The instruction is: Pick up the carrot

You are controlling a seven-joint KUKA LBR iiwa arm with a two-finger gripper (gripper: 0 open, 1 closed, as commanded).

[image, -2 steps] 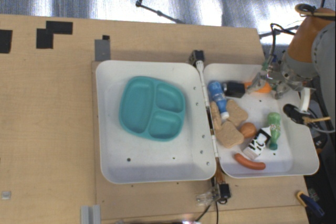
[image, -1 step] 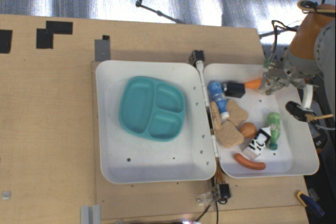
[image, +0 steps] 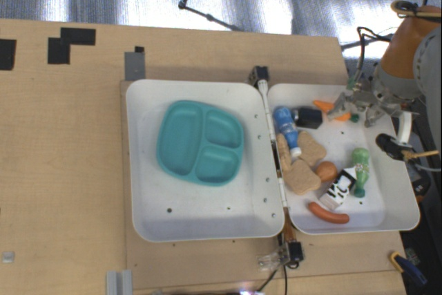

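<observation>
From my remote seat I look down on a wooden bench carrying two shallow white bins side by side. Nearest the bottom edge of the view, in the right bin, lies a red sausage, and just above it a small black-and-white carton with a green bottle leaning at its right. To their left sit two slices of bread, one overlapping the other, with a brown egg-like piece touching them. Farther up, a blue bottle lies along the bin's left wall, and a small black block rests beside its top end. The left bin holds a teal divided plate near its middle. At the far end of the right bin lies the carrot, a small orange piece near the back wall, just right of the black block. The gripper hangs just beside the carrot's right end, below the grey arm and its orange band, which reach in from the right. I cannot tell how the tool is set; that part of the view is too cluttered and small. I see nothing held. I judge this to be the approach step, with the grasp not yet made. The next move, as I read it, calls for shifting a little left to centre over the carrot, lining up across its narrow width, then lowering without nudging the black block.
</observation>
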